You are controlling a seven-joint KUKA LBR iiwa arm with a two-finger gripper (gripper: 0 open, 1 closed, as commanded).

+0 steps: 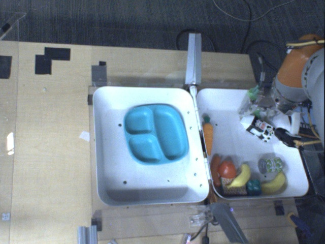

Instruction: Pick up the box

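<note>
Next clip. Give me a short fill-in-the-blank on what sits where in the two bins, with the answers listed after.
1. The blue divided tray lies in the ____ bin.
2. The carrot lies along the right bin's ____ wall.
3. The two bananas lie near the right bin's ____ edge.
4. The tool is over the ____ bin, by a small black-and-white box.

Missing words: left; left; front; right

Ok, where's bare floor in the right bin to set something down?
Middle of the right bin: between the carrot on its left and the gripper at upper right. The near edge is crowded: tomato, bananas, jar.
</note>
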